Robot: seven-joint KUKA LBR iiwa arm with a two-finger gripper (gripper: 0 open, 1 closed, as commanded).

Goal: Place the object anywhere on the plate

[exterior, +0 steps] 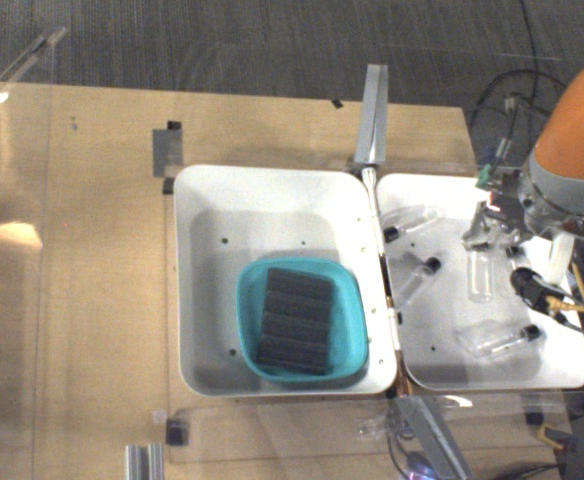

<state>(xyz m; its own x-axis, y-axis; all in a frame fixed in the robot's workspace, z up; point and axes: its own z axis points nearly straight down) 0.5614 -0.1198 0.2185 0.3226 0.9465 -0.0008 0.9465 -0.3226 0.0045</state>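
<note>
A teal plate (248,303) sits in the front part of the left white bin (200,230). A dark grey ridged block (295,320) lies flat on the plate, roughly in its middle. My gripper (491,230) hangs over the back right part of the right bin (442,368), under the orange-banded wrist (575,133). Just in front of the gripper lies a clear vial (480,276), apart from it as far as I can see. Nothing shows as held.
Other clear vials with black caps lie in the right bin: one at the back left (409,222), one further forward on the left (413,274), one at the front right (499,340). Cables (557,303) trail by the bin's right edge. A metal bracket (374,118) stands behind the bins.
</note>
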